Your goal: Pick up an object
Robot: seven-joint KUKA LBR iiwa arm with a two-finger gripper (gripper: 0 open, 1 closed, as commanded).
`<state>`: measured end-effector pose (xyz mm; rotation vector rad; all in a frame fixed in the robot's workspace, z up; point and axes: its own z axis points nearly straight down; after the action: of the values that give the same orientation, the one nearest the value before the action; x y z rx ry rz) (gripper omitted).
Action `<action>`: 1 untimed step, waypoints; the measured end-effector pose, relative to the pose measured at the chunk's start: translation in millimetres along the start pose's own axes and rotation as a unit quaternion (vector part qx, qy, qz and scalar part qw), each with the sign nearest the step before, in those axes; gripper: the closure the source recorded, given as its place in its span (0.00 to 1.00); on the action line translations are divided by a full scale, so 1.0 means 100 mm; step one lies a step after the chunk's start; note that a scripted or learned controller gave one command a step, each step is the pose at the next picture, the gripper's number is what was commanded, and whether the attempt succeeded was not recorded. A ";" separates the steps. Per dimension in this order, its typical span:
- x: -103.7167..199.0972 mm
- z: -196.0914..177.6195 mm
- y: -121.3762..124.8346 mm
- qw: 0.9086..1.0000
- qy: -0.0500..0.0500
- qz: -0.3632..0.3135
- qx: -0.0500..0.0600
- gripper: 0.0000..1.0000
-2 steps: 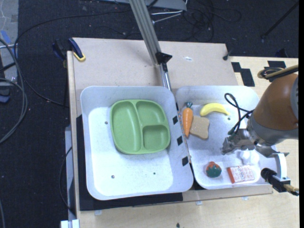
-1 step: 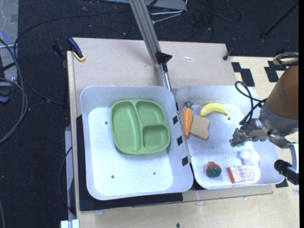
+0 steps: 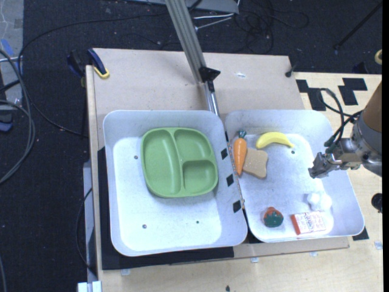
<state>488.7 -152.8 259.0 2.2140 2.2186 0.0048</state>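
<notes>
My gripper (image 3: pixel 317 166) hangs over the right side of the right bin (image 3: pixel 340 163), at the end of the arm coming in from the right. Nothing shows in it. Just below it in the view lies a small white crumpled lump (image 3: pixel 318 201). A red and white packet (image 3: pixel 310 222) rests near the bin's front right corner, with a red and green toy fruit (image 3: pixel 273 217) to its left. A yellow banana (image 3: pixel 275 140), an orange carrot (image 3: pixel 240 152) and a slice of bread (image 3: pixel 256 163) lie at the bin's back left, well left of the gripper.
The left bin (image 3: pixel 121 224) holds a green divided plate (image 3: pixel 180 162). A ridge with black clips (image 3: pixel 234 181) separates the two bins. A grey metal pole (image 3: pixel 188 35) slants in from the top toward the bins' back edge.
</notes>
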 end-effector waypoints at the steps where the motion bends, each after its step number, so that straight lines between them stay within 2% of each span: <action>1: 0.00 -0.26 0.01 1.000 0.000 0.000 0.002 1.00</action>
<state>489.7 -153.1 284.6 2.2155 2.2215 0.0022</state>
